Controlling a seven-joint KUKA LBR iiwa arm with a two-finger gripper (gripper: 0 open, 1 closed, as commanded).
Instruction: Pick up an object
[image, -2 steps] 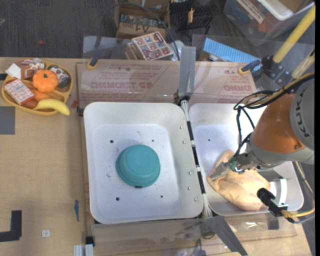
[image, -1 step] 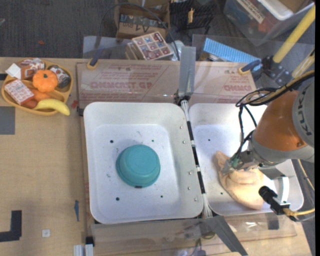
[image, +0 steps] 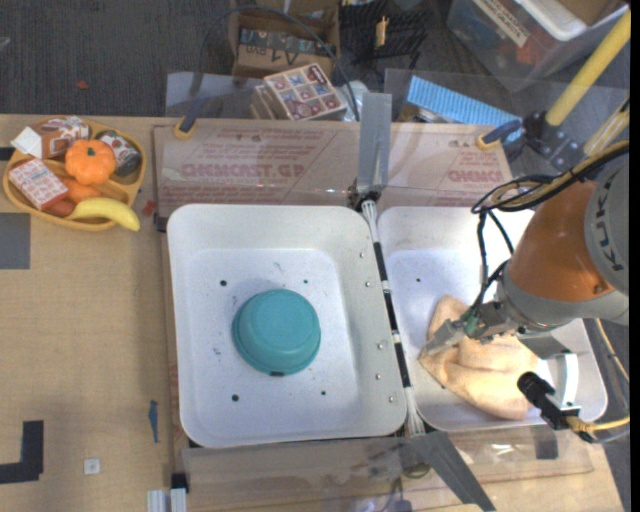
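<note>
In the right bin (image: 405, 262), at its five o'clock corner, we note a tan soft object (image: 485, 375), long axis ten-to-four o'clock. The arm (image: 565, 265) hides its upper edge. Gripper (image: 470, 328) touches it; grip state we cannot tell.

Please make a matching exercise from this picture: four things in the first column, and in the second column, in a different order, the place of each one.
Things:
1. teal bowl
2. pale cloth-like object
3. banana
4. gripper

Places:
A. in the yellow dish at the far left of the bench
B. upside down in the left bin
C. down in the right bin, at the pale object's upper edge
D. lying in the right bin, toward its near side

Pairs: 1-B, 2-D, 3-A, 4-C
</note>
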